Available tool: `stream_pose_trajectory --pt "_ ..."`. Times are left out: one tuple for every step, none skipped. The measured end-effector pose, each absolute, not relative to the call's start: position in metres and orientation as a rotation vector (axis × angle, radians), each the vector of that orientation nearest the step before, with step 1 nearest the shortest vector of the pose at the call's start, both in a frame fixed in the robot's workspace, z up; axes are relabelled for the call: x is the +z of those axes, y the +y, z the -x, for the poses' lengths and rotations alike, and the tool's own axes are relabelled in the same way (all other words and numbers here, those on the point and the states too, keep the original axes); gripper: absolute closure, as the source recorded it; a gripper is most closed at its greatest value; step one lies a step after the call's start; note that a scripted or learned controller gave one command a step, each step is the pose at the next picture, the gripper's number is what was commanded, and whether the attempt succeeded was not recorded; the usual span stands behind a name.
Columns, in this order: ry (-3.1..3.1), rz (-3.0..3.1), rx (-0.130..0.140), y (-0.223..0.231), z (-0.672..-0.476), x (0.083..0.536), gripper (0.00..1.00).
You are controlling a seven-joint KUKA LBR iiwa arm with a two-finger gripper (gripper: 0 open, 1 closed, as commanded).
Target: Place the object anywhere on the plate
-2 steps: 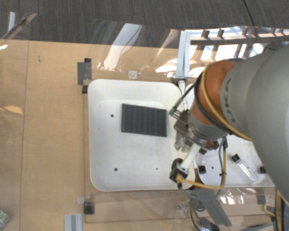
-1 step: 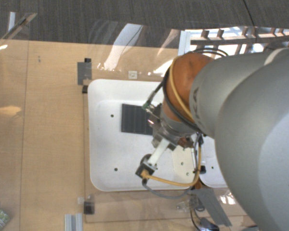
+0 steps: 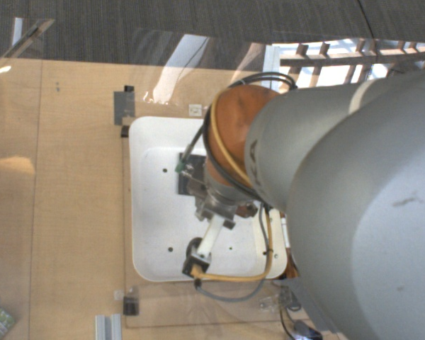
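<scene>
Gripper [image 3: 191, 176] hangs low over the middle of the white bin [image 3: 152, 222], seen from above as a dark block under the wrist. Whether it stands wide or narrow you cannot tell from this angle, and nothing can be seen held in it. The grey arm [image 3: 340, 197], with its orange band [image 3: 234, 126], reaches in from the right and covers the bin's right side and all that lies beyond it. You cannot tell where the object lies. The bin floor to the left of the gripper and toward the near edge is plain white, so judge the object hidden, either straight beneath the gripper or off to its right under the arm. The plate is hidden the same way. The bearing from gripper to object, the one relation your next move turns on, cannot be read here, nor can the object's long axis. Treat a grasp as unproven, and treat the way to the plate as unknown until the arm clears the bin
</scene>
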State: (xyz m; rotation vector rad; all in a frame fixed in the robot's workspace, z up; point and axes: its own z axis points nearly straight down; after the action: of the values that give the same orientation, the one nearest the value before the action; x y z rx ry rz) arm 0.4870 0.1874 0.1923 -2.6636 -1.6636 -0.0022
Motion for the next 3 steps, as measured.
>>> stream_pose_trajectory --pt "-1.801 2.573 -0.002 0.217 -0.487 0.176 1.00" --pt "-1.804 2.570 -0.006 0.217 -0.489 0.187 1.00" --pt "-1.808 2.567 -0.010 0.217 -0.490 0.197 1.00"
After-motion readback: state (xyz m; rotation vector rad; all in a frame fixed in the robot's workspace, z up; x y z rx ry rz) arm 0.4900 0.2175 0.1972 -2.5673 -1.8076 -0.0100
